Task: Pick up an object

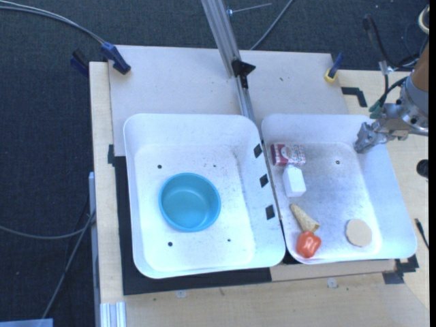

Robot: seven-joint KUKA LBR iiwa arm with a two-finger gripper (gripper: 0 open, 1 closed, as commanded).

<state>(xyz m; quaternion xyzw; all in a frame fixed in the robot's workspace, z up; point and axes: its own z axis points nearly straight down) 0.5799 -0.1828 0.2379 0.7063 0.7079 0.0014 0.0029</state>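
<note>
Right bin (381, 182) holds a red-labelled carton (288, 154), writing unreadable.

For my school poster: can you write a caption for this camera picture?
Robot gripper hovers at the right bin's far corner; blue bowl sits in the left bin.

Glossy blue plastic bowl (190, 201); matt white, speckled plastic bins (143, 251); pale matt wood desk (100, 148); smooth shiny metal pole (216, 19); dark rough carpet (41, 148).
</note>
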